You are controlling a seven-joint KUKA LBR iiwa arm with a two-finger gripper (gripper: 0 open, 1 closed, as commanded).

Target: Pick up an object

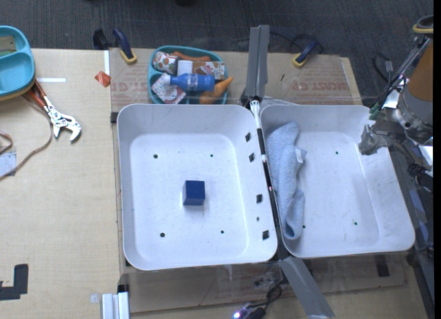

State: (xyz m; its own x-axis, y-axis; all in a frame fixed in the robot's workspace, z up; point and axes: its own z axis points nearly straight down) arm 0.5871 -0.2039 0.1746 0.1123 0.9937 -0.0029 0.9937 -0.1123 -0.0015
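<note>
On the counter point(62, 214) sit two white bins: the left bin point(138, 242) holds one blue cube point(194, 192) near its middle, and the right bin point(386, 238) holds one grey cloth point(284, 173) bunched along its left wall. The end effector point(372, 140) hangs over the right bin's right rim, well apart from both; its spread cannot be told. Behind the left bin stands one small teal tub point(158, 56) of mixed items.

Two shallow white bins sit side by side: the left bin point(131, 173) holds one blue cube point(194, 192), and the right bin point(386, 207) holds one grey cloth point(286, 173). Beyond them stands one teal bowl point(157, 59) of assorted small items, too jumbled to count. Far left lie one wrench point(60, 122) and one blue tray point(14, 63).
</note>
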